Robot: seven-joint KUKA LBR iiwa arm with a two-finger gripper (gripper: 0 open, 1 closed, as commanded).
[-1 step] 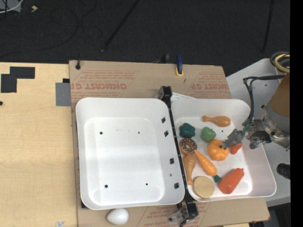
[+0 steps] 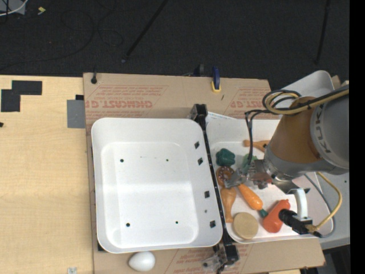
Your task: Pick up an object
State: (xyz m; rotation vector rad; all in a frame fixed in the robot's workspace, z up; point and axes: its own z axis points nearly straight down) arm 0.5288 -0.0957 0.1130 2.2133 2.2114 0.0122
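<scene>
The arm (image 2: 308,138) is reaching in from the right and is hanging low over the right bin (image 2: 259,135). The claw (image 2: 238,177) is sitting among the small things there, but its tips are hidden in the clutter, so I cannot tell how it is standing or whether it is pinching anything.

The left bin (image 2: 148,184) is lying just beside it.

In the right bin 5 things are lying close together. The carrot (image 2: 250,197) is looking light, stiff and smooth, so I think it is best taken across its thick middle. The red piece (image 2: 274,217) with a green end is lying near the front wall. The tan disc (image 2: 246,225) is lying flat, probably hard to pinch from above. The tan cone (image 2: 228,201) is lying against the left wall. The green lump (image 2: 225,156) is lying further back.

A white egg (image 2: 141,261) is lying outside, in front of the left bin.
</scene>
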